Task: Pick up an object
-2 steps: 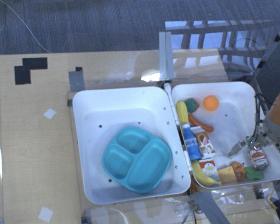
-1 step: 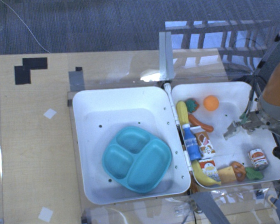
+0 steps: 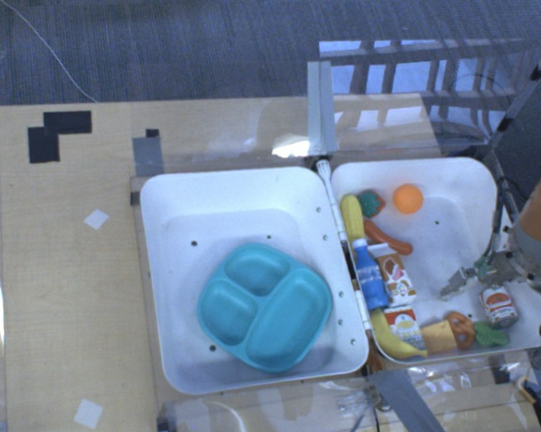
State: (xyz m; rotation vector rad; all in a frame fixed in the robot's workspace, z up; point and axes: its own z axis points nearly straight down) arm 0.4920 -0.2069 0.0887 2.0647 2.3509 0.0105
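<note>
The gripper [image 3: 464,281] hung over the right bin [image 3: 455,177], fingers spread open and holding nothing. Just beside it, against the bin's right wall, a small red-labelled can [image 3: 499,305] lay tilted, long axis running roughly up-down in the view. Bare floor lay between gripper and orange ball [image 3: 407,198]; the bin's left and near edges were crowded.

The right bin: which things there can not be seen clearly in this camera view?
- Tool: too small and blurred to judge its state; the arm is cut off by the right edge.
- Small can: label unreadable, partly under the tool.
- Bananas: middle hidden by the blue tube.
- Cartons: print too small.
</note>
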